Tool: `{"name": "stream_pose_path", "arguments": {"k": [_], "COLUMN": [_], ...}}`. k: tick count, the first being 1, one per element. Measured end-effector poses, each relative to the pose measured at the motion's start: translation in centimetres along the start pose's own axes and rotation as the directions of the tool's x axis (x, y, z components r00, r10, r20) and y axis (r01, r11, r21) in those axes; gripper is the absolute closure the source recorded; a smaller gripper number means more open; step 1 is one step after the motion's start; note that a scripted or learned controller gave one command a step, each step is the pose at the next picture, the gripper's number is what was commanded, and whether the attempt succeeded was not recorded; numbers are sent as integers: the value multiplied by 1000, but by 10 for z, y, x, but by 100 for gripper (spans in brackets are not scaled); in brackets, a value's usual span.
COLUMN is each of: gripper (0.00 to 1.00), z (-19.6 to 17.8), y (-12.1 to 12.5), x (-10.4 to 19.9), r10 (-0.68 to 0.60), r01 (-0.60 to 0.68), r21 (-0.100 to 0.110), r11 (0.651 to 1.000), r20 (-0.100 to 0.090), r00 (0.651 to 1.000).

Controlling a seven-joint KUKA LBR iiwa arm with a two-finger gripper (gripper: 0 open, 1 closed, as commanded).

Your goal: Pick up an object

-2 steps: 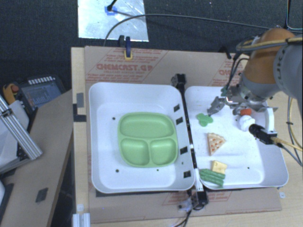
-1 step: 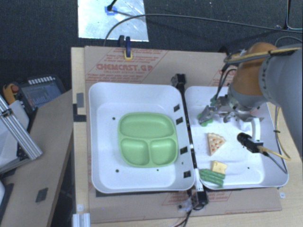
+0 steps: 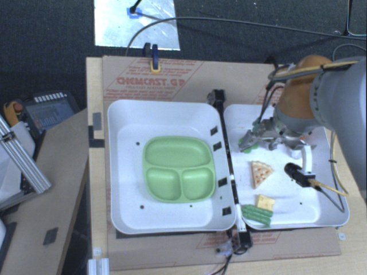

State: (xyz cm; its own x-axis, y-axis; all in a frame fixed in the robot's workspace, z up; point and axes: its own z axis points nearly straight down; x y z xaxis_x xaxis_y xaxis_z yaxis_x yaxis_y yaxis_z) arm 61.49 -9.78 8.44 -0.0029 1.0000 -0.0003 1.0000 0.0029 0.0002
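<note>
Across the bench, two white bins sit side by side. Left bin (image 3: pixel 123 153) holds a green divided plate (image 3: pixel 178 169), lying flat near its middle. Right bin (image 3: pixel 327 211) has my arm (image 3: pixel 338 96) reaching in from the right, and my gripper (image 3: pixel 250 141) is low near its upper left, fingers pinched on a small green piece (image 3: pixel 248 148). Nearer the front lie a pizza slice (image 3: pixel 261 173), green beans (image 3: pixel 256 214) and a yellow cracker (image 3: pixel 265 202), all apart from my gripper.

The arm (image 3: pixel 338 96) runs off the right edge, its bulk hiding the right bin's (image 3: pixel 304 213) far corner. A green scrap (image 3: pixel 248 148) under the wrist stays too small to identify.
</note>
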Motion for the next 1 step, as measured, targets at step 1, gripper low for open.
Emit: {"name": "stream_pose_path", "arguments": {"k": [1], "gripper": [100], "z": [-11], "y": [1], "x": [0], "r10": [-1], "r01": [1], "r21": [-3], "r11": [1000], "r20": [0], "r00": [1000]}}
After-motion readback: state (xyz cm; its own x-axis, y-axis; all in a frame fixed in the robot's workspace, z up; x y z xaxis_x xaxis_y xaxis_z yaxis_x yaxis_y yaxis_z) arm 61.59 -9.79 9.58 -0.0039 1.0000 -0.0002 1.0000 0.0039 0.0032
